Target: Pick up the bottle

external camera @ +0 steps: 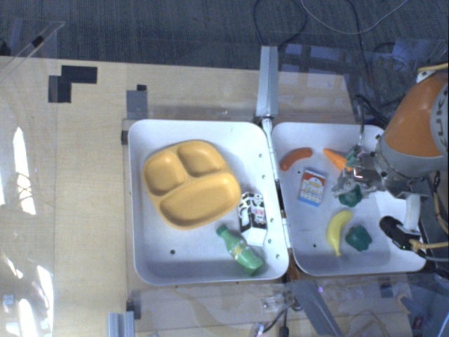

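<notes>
The green bottle (240, 250) lies on its side in the left bin (151, 258), near the front right corner, its cap pointing to the back left. Just behind it, a black-and-white carton (252, 212) touches or nearly touches it. My gripper (354, 177) hangs over the right bin (393, 258), well to the right of the bottle and across the wall between the bins. A small dark green object (349, 196) sits right under the gripper.
A yellow divided plate (189, 183) takes up the left bin's middle. The right bin holds a sausage (295, 157), a carrot (334, 158), a small printed box (312, 187), a banana (338, 231) and a green pepper-like item (359, 238).
</notes>
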